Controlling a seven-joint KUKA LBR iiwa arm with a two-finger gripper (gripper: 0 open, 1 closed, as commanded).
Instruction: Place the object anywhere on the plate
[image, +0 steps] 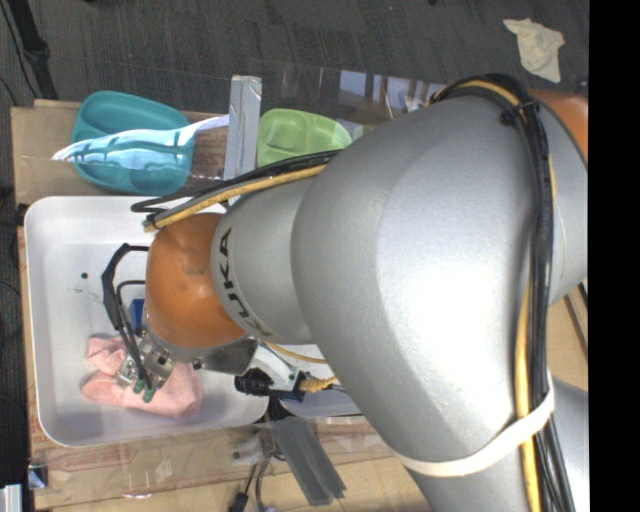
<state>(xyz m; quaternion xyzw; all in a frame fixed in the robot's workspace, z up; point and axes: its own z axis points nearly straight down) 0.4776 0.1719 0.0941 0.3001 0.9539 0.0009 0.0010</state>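
A soft pink object (110, 385), like a crumpled cloth or plush, lies near the front left corner of the left white bin (60, 260). My gripper (137, 383) is down on top of it, its fingertips pressed into the pink material. The grey arm with its orange band (185, 285) reaches across from the right and hides most of the bin and everything to its right. I see no plate from here.
Beyond the bin's far edge stand a teal container (125, 140) with a blue-and-white wrapper on it and a green dish (300, 135). A crumpled cloth (537, 45) lies on the floor at top right. Black cables run by the wrist.
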